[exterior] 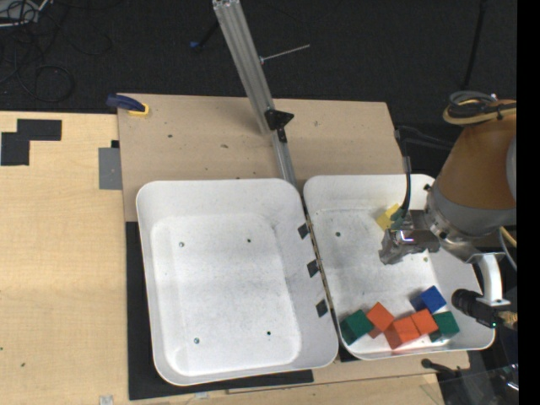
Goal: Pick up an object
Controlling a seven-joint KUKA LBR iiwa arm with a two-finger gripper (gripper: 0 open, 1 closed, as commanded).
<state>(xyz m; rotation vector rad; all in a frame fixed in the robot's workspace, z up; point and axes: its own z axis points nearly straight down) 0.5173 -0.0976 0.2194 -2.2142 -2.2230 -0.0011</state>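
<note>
Taking the right bin (354, 194) as the landmark, the left bin (221, 278) sits just beside it on its left. In the right bin's near corner lie five blocks, two green (356, 324), two orange (380, 316) and one blue (429, 298), clustered with no shared long axis, and a yellow piece (388, 218) lies toward its far side. The gripper (398, 245) hangs above the right bin's middle, just beside the yellow piece; whether it is parted or closed cannot be told.

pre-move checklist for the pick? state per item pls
1. Claw over the right bin: ok.
2. Target under claw: yellow object sits beside it, not between the fingers: not ok.
3. Claw open or shut: cannot tell.
4. Other targets available: blocks clustered at the bin's near edge, orange block, blue block, green block: ok.
5. Object held: none seen: not ok.
</note>
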